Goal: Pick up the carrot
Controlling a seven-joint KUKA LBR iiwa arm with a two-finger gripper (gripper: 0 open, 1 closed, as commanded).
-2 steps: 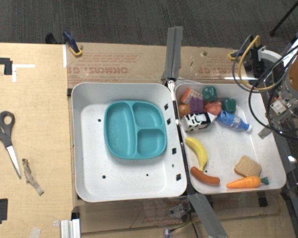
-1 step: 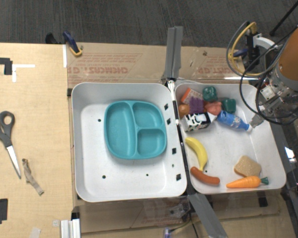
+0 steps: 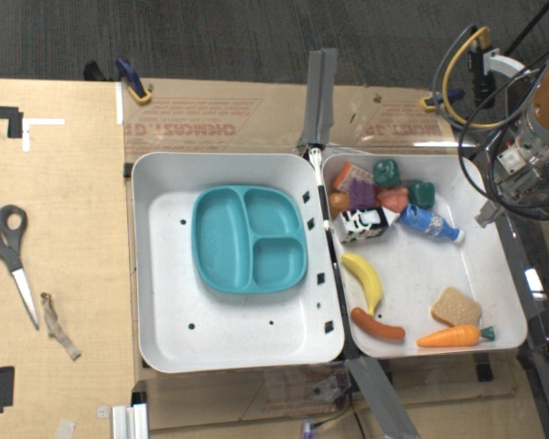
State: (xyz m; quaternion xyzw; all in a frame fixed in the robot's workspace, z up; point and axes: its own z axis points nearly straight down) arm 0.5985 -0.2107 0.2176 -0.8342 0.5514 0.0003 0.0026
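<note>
Here, my arm (image 3: 542, 108) sits at the far right edge; whether my end effector is wide or narrow, I cannot tell.
The orange plastic carrot with a green top (image 3: 455, 337) lies in the right white bin (image 3: 494, 245), near-right corner, just beside the toy bread slice (image 3: 456, 307).

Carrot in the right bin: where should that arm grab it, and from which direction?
Probably mid-body on the orange toy carrot, coming straight down, pinching across its narrow width. It lies flat and roughly parallel to the white bin's near wall, with a tan bread slice close behind.
</note>
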